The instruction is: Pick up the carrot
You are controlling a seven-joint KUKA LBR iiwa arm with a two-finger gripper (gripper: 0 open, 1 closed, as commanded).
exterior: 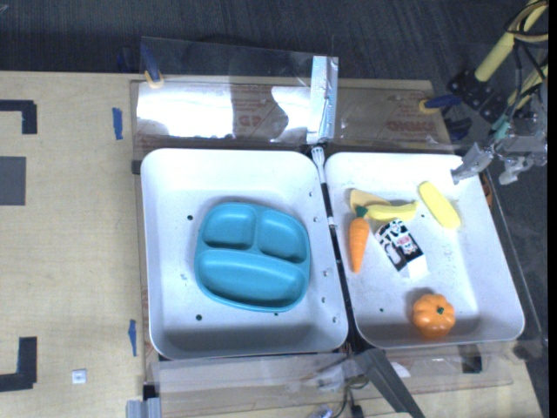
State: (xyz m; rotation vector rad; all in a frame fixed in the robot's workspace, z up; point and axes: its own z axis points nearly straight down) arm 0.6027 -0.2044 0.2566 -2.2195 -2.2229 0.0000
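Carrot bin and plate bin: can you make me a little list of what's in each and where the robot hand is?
left bin: blue divided plate
right bin: carrot, banana, corn cob, small pumpkin, black-and-white carton
carrot: lies at the bin's left edge, leafy end toward the banana
gripper: over the right bin's far right corner, away from the carrot
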